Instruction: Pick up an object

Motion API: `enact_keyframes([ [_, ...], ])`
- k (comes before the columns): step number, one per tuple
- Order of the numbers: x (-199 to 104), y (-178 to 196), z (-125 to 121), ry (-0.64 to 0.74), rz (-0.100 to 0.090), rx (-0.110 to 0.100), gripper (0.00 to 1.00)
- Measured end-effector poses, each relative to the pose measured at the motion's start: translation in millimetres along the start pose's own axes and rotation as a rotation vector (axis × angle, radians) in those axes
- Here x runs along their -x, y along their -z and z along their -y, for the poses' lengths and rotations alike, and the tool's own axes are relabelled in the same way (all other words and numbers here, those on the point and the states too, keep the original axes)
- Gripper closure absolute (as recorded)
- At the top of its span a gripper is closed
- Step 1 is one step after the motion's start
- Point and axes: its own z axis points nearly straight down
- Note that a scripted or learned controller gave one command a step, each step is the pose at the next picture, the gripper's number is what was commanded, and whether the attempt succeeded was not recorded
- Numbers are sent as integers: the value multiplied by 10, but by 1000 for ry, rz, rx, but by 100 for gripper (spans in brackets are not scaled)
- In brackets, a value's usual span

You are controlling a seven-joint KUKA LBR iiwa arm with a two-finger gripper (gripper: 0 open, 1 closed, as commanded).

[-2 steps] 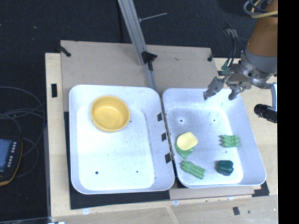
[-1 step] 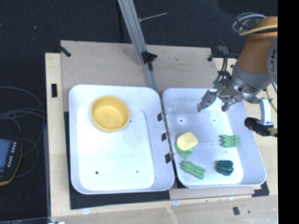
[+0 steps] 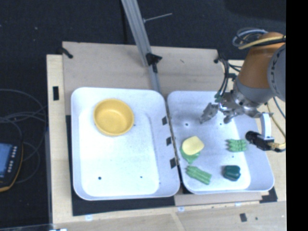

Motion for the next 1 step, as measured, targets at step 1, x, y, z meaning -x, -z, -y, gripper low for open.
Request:
enact_keyframes([
  [1, -94, -539, 3, 1, 0, -1, 0],
])
